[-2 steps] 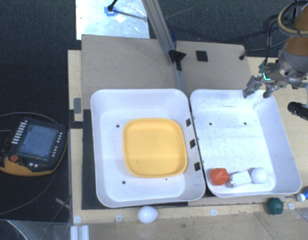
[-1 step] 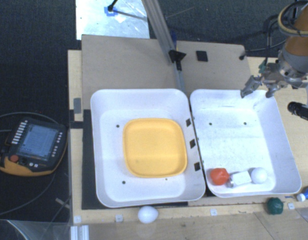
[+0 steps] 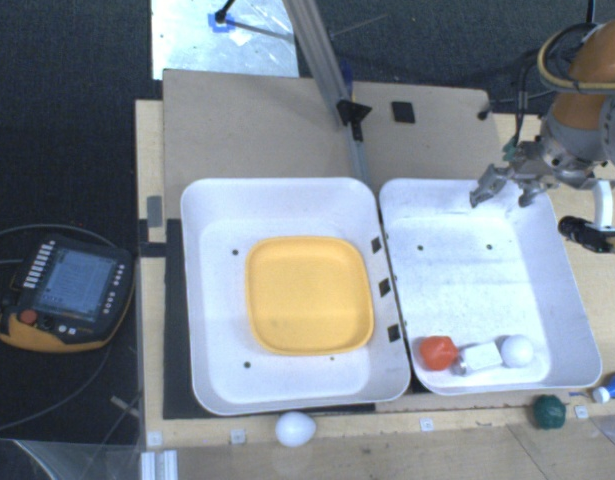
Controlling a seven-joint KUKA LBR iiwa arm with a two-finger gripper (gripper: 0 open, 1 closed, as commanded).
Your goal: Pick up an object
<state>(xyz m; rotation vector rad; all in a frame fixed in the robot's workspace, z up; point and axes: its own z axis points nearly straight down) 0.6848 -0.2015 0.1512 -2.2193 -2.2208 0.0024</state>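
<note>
Crowding at the near wall of the right bin [image 3: 547, 268] is the chief risk: the orange ball [image 3: 436, 352], white block [image 3: 480, 357] and white ball [image 3: 517, 350] lie touching, so a descent could nudge or roll them. The gripper [image 3: 504, 190], fingers spread and holding nothing, hangs over the bin's far edge, well apart from them.

bench [image 3: 287, 133], two white bins [image 3: 212, 268], white egg [image 3: 295, 429]

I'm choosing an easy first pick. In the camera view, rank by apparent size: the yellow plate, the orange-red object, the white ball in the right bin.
1. yellow plate, by far the largest.
2. and 3. orange-red object and white ball: look alike in size, so no ranking.
</note>
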